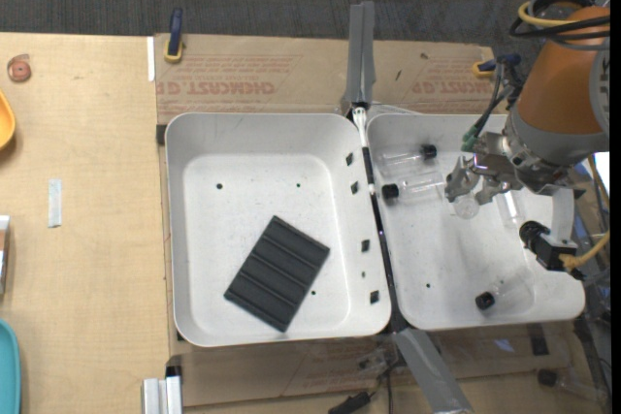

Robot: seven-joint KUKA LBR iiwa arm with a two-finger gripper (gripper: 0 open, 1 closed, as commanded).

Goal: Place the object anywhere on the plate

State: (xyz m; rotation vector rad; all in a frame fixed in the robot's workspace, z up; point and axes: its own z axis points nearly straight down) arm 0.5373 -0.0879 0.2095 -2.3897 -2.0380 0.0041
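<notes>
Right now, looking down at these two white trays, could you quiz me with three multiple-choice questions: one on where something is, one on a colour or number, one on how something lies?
1. Where does the dark ribbed plate lie?
A. In the left bin
B. In the right bin
C. On the cardboard behind the bins

2. How many clear vials with black caps lie in the right bin?
A. One
B. Three
C. Six

3. How does the dark ribbed plate lie?
A. Standing on edge against a wall
B. Flat, square with the bin walls
C. Flat, turned at a slant to the bin walls

Answers: 1 A, it rests on the left bin floor. 2 B, black caps show at three spots. 3 C, its edges run diagonal to the walls.
</notes>
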